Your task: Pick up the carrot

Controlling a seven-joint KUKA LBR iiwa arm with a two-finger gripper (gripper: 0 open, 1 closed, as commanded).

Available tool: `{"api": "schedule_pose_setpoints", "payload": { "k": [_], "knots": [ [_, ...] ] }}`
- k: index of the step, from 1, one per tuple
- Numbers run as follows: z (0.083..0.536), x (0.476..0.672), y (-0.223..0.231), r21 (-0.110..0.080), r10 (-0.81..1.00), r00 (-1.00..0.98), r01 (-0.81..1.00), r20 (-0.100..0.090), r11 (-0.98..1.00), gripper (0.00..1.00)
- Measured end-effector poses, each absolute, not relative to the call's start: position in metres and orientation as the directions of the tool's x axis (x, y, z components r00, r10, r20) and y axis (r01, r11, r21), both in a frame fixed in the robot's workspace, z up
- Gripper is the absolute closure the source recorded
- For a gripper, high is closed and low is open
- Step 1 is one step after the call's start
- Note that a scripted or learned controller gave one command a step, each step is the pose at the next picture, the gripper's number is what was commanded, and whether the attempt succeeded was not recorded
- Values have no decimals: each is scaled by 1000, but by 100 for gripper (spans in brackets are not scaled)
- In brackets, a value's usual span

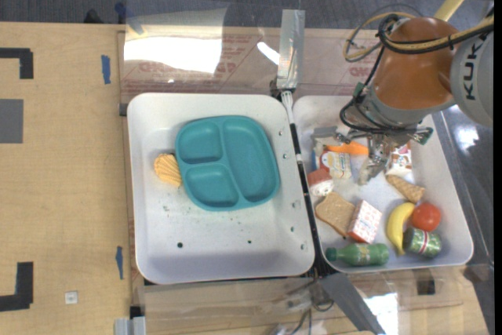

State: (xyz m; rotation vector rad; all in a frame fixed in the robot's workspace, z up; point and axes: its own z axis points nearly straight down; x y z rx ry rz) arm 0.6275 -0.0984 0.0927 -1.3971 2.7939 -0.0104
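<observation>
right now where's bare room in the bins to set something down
The left bin has open white floor along its near edge, below the teal divided plate, and a strip left of it past the yellow shell. The right bin is crowded: bread, banana, tomato, green bottle and the claw over the carrot.

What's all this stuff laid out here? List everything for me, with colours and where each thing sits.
Left bin: one, white, beside the right bin.
Right bin: one, white.
Tray: one, teal, three compartments, in left bin.
Shell-shaped cookie: one, yellow-orange, at the tray's left edge.
Carrot: one, orange, far side of right bin, by the gripper.
Bread slice: one, brown, right bin.
Small carton: one, red and white, beside the bread.
Bottle: one, green, lying at near edge.
Banana: one, yellow.
Tomato: one, red.
Can: one, green, red and white.
Gripper: one, on the grey and orange arm, over right bin.
</observation>
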Motion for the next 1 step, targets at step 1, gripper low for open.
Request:
{"api": "schedule_pose_setpoints", "payload": {
  "k": [1],
  "knots": [
    [92, 615, -110, -16, -971, -240, -971, -6, 241, 0]
  ]
}}
